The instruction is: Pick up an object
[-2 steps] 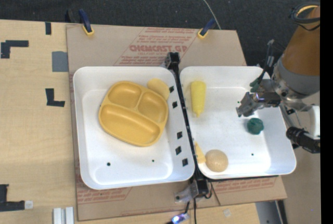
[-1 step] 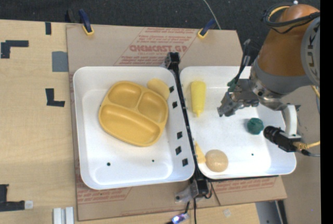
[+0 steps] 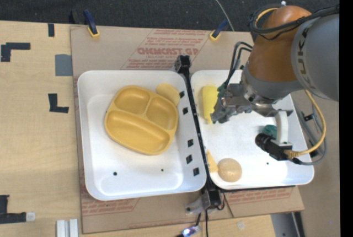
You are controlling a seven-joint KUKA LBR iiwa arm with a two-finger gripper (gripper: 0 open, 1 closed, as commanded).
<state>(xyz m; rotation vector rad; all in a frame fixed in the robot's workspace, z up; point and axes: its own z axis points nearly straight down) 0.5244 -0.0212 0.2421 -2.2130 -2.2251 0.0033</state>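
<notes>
Your arm reaches in over the right bin, and its gripper sits low at that bin's left side, just beside the yellow banana-shaped object that lies along the divider between the bins. The dark fingers appear to touch or nearly touch the object's right flank, but I cannot tell from this angle whether they stand apart or together, and nothing shows the object between them; treat it as not grasped. The object rests on the bin floor, so by my judgement the lift has not begun and the task stands at the approach or closing step. Other candidates remain untouched: a round beige ball near the right bin's front edge, and in the left bin a yellow divided plate with a small yellow piece at its upper right rim. What is left: secure a grip, then raise the object clear of the bin. Note the divider wall close by, which may crowd the fingers.
</notes>
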